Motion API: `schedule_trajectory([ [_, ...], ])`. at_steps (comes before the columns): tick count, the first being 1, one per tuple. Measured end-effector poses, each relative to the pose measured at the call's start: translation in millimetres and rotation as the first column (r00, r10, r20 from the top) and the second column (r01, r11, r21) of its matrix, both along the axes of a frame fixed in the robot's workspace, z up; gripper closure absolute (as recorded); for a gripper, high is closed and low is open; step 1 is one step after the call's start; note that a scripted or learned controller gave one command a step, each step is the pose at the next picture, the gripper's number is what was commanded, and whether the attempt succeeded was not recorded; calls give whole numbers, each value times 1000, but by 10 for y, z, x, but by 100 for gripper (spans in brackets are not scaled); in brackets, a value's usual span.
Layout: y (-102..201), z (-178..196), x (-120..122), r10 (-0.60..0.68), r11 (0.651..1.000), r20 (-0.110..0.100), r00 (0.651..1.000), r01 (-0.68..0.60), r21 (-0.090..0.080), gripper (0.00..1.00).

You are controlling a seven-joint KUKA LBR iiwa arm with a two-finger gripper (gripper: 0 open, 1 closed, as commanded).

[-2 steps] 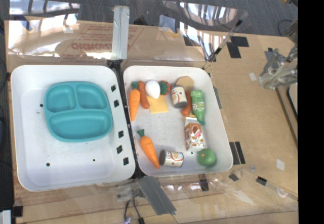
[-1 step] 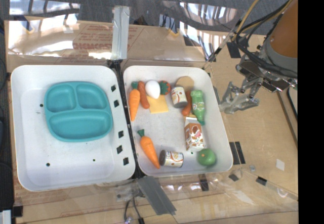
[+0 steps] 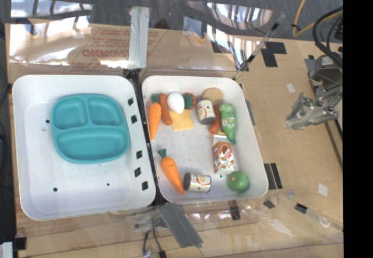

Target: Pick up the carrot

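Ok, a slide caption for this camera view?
Gripper parked right of the bins; carrots among toy food in the right bin, teal tray in the left.

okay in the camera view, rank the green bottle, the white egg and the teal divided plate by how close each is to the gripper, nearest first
1. Green bottle, at the right bin's right side, nearest the gripper parked on the bench outside the bins.
2. White egg, at that bin's top left.
3. Teal divided plate, in the left bin, farthest.

orange carrot (image 3: 171, 172), teal tray (image 3: 90, 128), white bins (image 3: 23, 134)
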State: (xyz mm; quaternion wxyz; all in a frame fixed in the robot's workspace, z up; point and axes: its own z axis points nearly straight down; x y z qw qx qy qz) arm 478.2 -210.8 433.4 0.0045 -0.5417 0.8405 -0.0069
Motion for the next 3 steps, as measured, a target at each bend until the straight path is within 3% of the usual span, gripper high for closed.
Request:
schedule_trajectory([
  [1, 24, -971, -6, 286, 958, -18, 958, -286, 11, 100],
  [2, 8, 482, 2, 435, 901, -2, 901, -435, -8, 100],
  [3, 166, -495, 37, 866, 500, -15, 500, -866, 11, 100],
])
